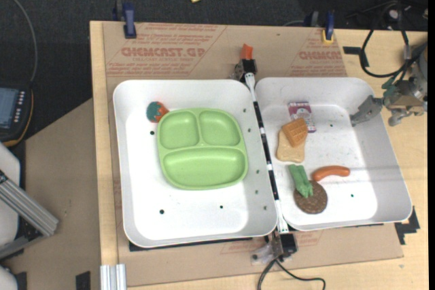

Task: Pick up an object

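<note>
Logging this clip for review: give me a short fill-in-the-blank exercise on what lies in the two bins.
1. The green divided plate lies in the ____ bin.
2. The sausage lies in the ____ bin.
3. The plate has ____ compartments.
4. The arm reaches in from the view's ____.

Missing words: left; right; three; right

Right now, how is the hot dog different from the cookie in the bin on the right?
The hot dog is long, thin and orange-red; the cookie is round, flat and dark brown. The hot dog lies by itself on the bin floor; the cookie has a green thing lying over its top edge. Both are in the right bin, near its front.
</note>
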`<state>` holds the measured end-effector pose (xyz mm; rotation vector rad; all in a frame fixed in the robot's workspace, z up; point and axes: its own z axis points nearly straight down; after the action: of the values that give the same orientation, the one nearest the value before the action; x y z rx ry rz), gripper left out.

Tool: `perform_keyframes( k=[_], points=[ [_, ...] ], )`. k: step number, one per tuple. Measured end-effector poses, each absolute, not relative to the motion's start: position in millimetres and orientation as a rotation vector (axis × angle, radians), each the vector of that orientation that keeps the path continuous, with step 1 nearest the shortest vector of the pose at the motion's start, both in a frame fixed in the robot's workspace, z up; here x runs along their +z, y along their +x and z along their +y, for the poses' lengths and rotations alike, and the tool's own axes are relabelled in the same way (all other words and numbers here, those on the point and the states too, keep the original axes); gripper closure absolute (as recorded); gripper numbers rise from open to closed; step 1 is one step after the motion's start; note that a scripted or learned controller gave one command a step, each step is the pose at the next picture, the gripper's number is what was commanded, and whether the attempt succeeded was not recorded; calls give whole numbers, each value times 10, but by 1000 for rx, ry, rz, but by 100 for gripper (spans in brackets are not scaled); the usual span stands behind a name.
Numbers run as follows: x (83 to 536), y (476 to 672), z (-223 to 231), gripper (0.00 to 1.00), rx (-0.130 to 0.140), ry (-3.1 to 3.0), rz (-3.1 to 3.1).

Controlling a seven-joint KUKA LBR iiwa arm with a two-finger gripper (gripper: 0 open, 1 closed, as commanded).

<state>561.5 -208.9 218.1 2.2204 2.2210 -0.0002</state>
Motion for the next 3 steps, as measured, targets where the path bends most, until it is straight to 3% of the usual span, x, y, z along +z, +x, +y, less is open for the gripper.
perform_keyframes(
  k=[1, 2, 3],
  points=[
    [1399, 5849, -1435, 0, -2, 2220, 2235],
    [1868, 5174, -559, 0, 3, 2216, 2234],
    [1582, 5120, -1053, 0, -5, 2228, 2219]
  ],
)
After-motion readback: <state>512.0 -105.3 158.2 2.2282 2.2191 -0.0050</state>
